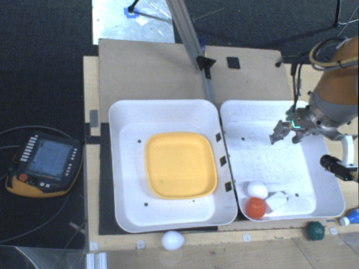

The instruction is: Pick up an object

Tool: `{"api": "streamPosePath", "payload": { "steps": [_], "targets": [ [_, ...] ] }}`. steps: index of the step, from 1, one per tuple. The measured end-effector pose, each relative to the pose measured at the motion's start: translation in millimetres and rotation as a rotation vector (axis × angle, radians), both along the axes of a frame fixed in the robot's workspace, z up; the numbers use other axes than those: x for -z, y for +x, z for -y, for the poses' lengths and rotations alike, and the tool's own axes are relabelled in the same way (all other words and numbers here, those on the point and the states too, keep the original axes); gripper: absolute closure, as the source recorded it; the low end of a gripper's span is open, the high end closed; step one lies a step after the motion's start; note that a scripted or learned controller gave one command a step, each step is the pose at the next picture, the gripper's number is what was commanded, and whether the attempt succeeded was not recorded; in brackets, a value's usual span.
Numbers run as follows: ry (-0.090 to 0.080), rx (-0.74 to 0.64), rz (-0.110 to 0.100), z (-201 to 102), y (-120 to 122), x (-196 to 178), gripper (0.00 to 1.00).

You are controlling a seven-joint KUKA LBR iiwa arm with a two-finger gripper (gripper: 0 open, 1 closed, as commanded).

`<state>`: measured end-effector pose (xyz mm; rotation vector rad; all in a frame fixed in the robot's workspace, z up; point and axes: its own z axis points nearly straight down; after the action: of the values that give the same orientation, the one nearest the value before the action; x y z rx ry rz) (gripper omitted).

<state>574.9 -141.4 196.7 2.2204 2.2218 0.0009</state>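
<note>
My gripper (pixel 286 136) hangs over the upper right part of the right bin (pixel 269 161), its two dark fingers spread open with nothing between them. At the bin's front left corner lie a white ball (pixel 257 190), a red ball (pixel 256 207) just in front of it, and a small white block (pixel 276 199) with a red end to their right. These objects are well in front of the gripper, apart from it.
The left bin (pixel 126 167) holds a yellow square plate (pixel 181 165). On the bench in front of the bins lie a white egg (pixel 173 240) and a dark green ball (pixel 315 230). A teach pendant (pixel 44 166) lies far left. A slanted metal pole (pixel 188 27) stands behind the bins.
</note>
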Motion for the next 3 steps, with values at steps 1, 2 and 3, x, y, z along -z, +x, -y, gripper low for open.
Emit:
{"api": "streamPosePath", "payload": {
  "steps": [1, 2, 3],
  "targets": [
    [0.000, 0.000, 0.000, 0.0, 0.1, 0.0, 0.00],
    [0.000, 0.001, -0.004, 1.5, -0.4, 62.1, 0.00],
    [0.000, 0.000, -0.004, 1.2, -1.2, 108.5, 0.00]
  ]
}}
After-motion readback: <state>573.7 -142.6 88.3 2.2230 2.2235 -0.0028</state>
